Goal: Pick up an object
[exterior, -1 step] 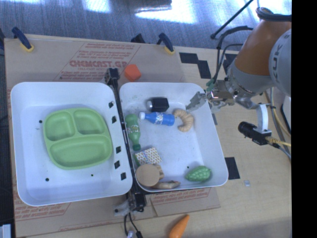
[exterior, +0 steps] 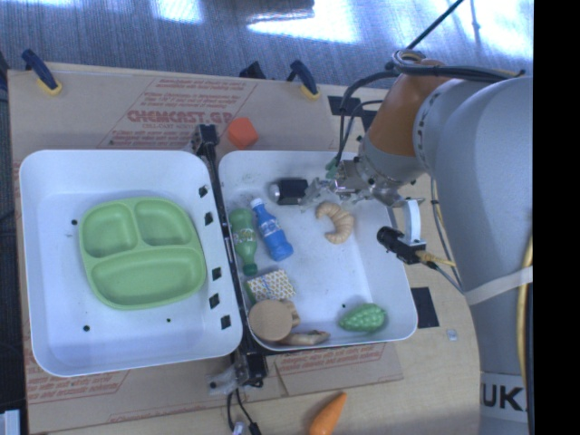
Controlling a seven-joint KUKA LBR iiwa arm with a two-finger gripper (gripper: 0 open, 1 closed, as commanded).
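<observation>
- Camera view: a croissant (exterior: 338, 221) is seen lying in the upper middle of the right bin (exterior: 391, 288), just below the tool (exterior: 349, 187).
- The tool is found low over the bin's upper part; whether it is wide or narrow cannot be told, and nothing is seen held in it.
- A small black object (exterior: 291, 190) is placed just left of the tool.
- A blue bottle (exterior: 271, 230) and a green bottle (exterior: 243, 238) are laid side by side near the bin's left wall.
- A patterned piece (exterior: 270, 285), a round tan item (exterior: 272, 319) and a green knobbly item (exterior: 363, 317) are spread along the bin's lower part.
- A green divided plate (exterior: 140, 252) is set in the left bin (exterior: 54, 333).
- An orange block (exterior: 241, 133) is seen on the desk (exterior: 109, 98) above the bins, and a carrot (exterior: 326, 414) below them.
</observation>
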